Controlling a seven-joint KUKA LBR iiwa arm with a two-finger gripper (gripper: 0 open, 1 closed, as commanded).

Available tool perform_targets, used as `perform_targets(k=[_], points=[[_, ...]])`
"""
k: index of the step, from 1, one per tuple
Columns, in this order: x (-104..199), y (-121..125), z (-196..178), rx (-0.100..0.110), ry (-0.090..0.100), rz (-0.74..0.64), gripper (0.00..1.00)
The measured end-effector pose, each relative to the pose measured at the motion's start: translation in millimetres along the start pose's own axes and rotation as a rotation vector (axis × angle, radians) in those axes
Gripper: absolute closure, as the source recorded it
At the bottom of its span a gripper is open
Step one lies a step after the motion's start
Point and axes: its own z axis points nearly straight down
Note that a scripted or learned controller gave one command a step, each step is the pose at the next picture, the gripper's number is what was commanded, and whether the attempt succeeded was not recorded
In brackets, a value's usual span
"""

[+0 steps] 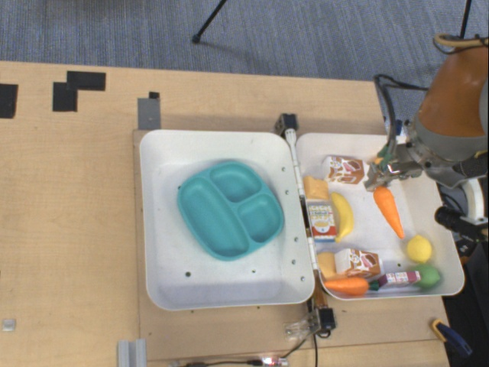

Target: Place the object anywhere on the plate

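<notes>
Grasp stage: gripper (380,176) poised above the tapered orange plastic carrot (389,211) — finger state indeterminate; the teal three-compartment plate (229,209) sits well beyond — centre over the carrot's thick end.

Teal three-compartment plate (230,209), lying flat and slightly rotated in the left white bin, orange toy carrot (389,212), lying diagonally in the right bin, beside a banana

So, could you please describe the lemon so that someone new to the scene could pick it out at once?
Look in the right-hand white bin, the one crowded with toy food. Near its right wall, just below the tip of the long orange carrot, sits the lemon. It is small, round and plain yellow, unlike the curved banana and the green ball below it.
</notes>
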Motion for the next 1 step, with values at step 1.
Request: perform_targets(k=[1], points=[[63.5, -5.2, 23.3, 0.002, 0.001, 0.132, 1.0]])
